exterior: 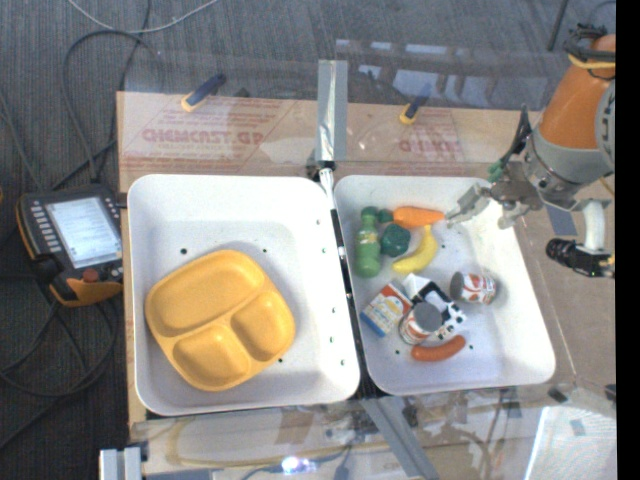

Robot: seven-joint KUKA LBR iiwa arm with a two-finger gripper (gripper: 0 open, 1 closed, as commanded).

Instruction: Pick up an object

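Over the right-hand white bin's [520, 308] far right corner hangs the grey arm with its orange band [572, 118], reaching in from the counter's right edge and slanting down toward the bin. Its jaws [485, 208] are spread apart, one finger pointing left toward the bin's far wall and the other angled down, with nothing between them; they hover above bare white floor just right of the toy carrot.

Objects in this bin cluster toward its left and middle. Against the far left part lie a green plastic bottle [368, 246] and a dark green rounded toy [394, 239], touching each other. An orange toy carrot [418, 215] lies beside them near the far wall, and a yellow toy banana [420, 253] curves just below it. Nearer the front sit a small blue-and-white carton [382, 311], a grey-topped can [427, 317] with a black-and-white piece beside it, a red-and-white round tin [473, 288] and a red toy sausage [438, 349] closest to the front wall.

The left-hand white bin [180, 208] holds a yellow plastic divided tray [220, 318], lying tilted toward its front left corner.

A black handheld control pendant [70, 233] rests off the counter's left edge.
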